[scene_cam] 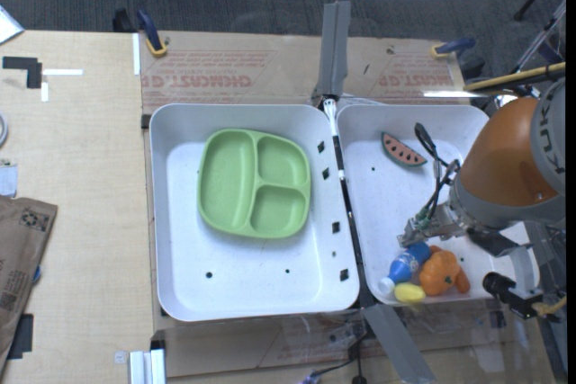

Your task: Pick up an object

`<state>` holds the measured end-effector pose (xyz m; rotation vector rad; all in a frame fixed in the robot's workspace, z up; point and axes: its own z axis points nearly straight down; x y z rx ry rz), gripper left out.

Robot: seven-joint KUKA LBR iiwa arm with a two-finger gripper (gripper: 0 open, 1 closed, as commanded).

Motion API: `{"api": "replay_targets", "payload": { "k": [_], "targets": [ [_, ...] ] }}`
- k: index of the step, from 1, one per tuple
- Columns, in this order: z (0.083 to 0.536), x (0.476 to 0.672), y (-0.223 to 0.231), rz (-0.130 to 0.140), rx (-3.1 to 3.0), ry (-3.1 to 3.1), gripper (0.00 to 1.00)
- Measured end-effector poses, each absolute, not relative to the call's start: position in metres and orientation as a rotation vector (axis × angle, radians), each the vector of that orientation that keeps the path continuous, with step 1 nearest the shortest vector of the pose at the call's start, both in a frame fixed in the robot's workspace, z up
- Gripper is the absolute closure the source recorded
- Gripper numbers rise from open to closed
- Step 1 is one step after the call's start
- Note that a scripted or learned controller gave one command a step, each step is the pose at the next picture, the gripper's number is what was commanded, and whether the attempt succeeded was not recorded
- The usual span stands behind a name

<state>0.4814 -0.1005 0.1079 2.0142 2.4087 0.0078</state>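
1. Bins first: two white bins sit side by side on the bench (81, 193). The left bin (171, 220) holds a green plate (255, 184) with three parts. The right bin (369, 193) holds the small toys.

2. Look at the arm. It comes in from the right, and its orange band (508, 153) hangs over the right bin. The hand (423, 227) is low in that bin, just above the toy pile.

3. You can see the toys in the near corner of the right bin: a blue bottle (404, 265), a yellow toy (409, 292) and an orange toy (441, 274), all touching. A watermelon slice (403, 149) lies well apart, near the far wall.

4. I cannot tell if the hand is apart or together; it is too small and dark. No toy shows between its tips.

5. My guess is that you are at the reach-down step, right over the blue bottle.

6. Next, the hand must go down around one toy, squeeze, then lift. The toys are packed close, so it may bump or slip.
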Motion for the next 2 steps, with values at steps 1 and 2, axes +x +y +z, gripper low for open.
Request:
{"api": "replay_targets", "payload": {
  "k": [1,2],
  "targets": [
    [0.108,0.481,-0.100,0.006,2.015,2.411,0.00],
    [0.090,0.477,-0.105,-0.002,2.028,2.404,0.00]
  ]
}}
